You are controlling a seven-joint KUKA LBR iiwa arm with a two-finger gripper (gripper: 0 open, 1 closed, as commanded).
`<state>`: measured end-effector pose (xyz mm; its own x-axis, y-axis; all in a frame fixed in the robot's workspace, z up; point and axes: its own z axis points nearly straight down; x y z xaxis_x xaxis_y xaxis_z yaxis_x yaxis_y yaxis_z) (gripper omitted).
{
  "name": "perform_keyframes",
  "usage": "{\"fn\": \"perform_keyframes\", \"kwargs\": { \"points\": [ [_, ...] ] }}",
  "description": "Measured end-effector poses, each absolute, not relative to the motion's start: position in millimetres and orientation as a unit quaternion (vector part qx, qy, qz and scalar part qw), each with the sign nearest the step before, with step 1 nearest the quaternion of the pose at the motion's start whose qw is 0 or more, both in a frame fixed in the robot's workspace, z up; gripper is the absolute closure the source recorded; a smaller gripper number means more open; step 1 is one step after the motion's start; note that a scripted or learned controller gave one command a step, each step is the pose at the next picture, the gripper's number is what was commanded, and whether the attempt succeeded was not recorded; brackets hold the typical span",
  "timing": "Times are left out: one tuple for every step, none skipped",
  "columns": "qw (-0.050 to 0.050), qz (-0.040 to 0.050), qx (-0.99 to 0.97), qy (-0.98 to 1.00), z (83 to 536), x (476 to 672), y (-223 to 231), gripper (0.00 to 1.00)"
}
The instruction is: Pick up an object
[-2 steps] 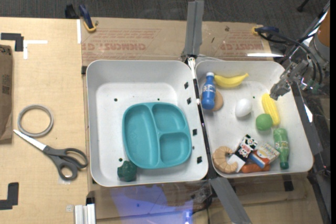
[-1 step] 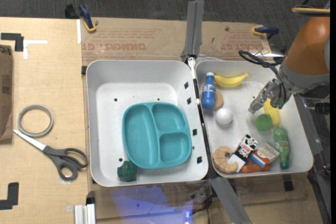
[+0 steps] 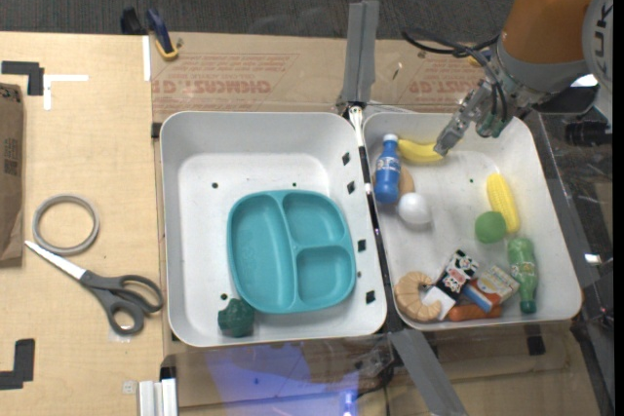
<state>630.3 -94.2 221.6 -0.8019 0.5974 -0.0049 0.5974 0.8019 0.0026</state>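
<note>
Claw [image 3: 454, 139] low in the far part of the right bin [image 3: 551, 172], fingertip touching the right end of the banana [image 3: 419, 151]. Banana lies flat on the bin floor near the back wall, just right of the blue bottle [image 3: 388, 170]. Cannot tell whether the claw is clenched or released. White ball [image 3: 414, 208] sits nearer the camera.
</note>
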Motion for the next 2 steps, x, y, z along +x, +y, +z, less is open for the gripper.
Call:
{"fn": "perform_keyframes", "kwargs": {
  "points": [
    [0.002, -0.0003, 0.376, 0.926, 265, 650.8, -107, 1.00],
    [0.001, -0.0001, 0.351, 0.936, 104, 616.7, -103, 1.00]
  ]
}}
